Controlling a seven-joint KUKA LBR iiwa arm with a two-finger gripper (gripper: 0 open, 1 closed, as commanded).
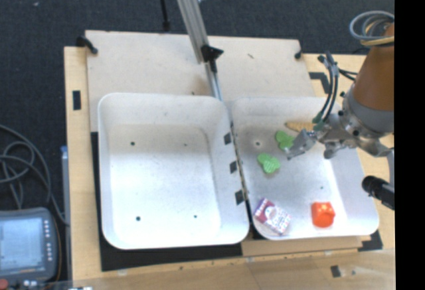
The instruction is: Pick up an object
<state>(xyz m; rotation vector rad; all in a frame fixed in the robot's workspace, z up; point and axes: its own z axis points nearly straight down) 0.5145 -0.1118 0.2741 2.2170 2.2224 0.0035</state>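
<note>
Arm reaching over the right bin, nothing seen in its grasp

The gripper [300,144] is held low over the right bin [345,219], just beside a green piece [285,140]; whether it is apart or together cannot be told. A second green piece [269,164] is seen nearby, an orange object [323,214] and a red-and-white packet [273,216] near the front edge (the left bin [113,149] adjoins).

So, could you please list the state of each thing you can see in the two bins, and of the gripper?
Gripper: over the right bin, near the green pieces.
Green piece: loose on bin floor.
Second green piece: beside gripper tip.
Orange object: upright, untouched.
Red-and-white packet: lying flat.
Right bin: holds all items.
</note>
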